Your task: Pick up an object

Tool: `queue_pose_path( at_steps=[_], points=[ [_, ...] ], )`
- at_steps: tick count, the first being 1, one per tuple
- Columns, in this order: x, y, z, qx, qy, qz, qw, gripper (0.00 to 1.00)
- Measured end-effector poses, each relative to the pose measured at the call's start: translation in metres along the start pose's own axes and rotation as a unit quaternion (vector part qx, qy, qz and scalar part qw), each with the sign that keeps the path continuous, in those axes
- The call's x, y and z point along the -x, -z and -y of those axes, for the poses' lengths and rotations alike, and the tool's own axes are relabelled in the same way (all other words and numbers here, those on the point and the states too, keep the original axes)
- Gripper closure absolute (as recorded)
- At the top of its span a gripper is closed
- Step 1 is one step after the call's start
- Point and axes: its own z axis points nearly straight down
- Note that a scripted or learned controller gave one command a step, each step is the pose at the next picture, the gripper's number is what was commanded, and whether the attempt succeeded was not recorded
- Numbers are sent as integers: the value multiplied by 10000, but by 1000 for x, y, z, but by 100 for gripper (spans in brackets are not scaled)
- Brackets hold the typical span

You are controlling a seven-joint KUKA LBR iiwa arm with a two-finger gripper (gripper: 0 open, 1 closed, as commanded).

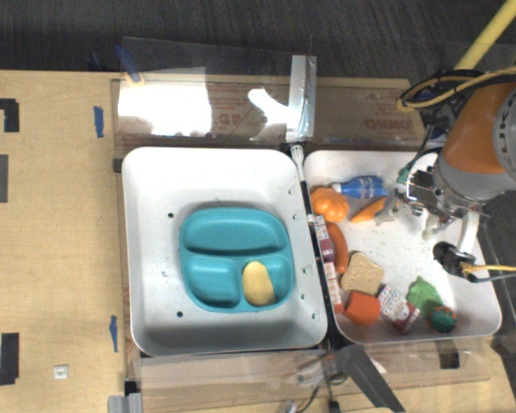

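Observation:
My gripper (pixel 402 200) hangs low over the upper part of the right bin (pixel 490 312), under the grey wrist and its orange band (pixel 475 141). Just left of it lie an orange carrot (pixel 366 211), a blue bottle (pixel 361 185) and an orange fruit (pixel 327 203). The gripper's tip is at the carrot's right end; I cannot tell whether they touch. Lower in the same bin lie a bread slice (pixel 362 274), an orange block (pixel 361 309), a small carton (pixel 397 309) and a green broccoli piece (pixel 425 292).
The left bin (pixel 146 231) holds a teal divided plate (pixel 232 231) with a yellow potato-like piece (pixel 258 283) in its lower right section. A red packet (pixel 326 241) lies along the right bin's left wall. Yellow cables (pixel 439 84) loop behind the arm.

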Motion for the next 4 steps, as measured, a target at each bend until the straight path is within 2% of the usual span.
queue_pose_path(
  at_steps=[1, 2, 3, 4],
  points=[
    [-28, -12, -55, -56, 205, 10, 9998, 0],
    [-27, -25, -22, 68, 581, -3, 9983, 0],
    [-27, -13, -23, 94, 568, -5, 9983, 100],
    [-111, 77, -49, 82, 444, -20, 9990, 100]
  ],
)
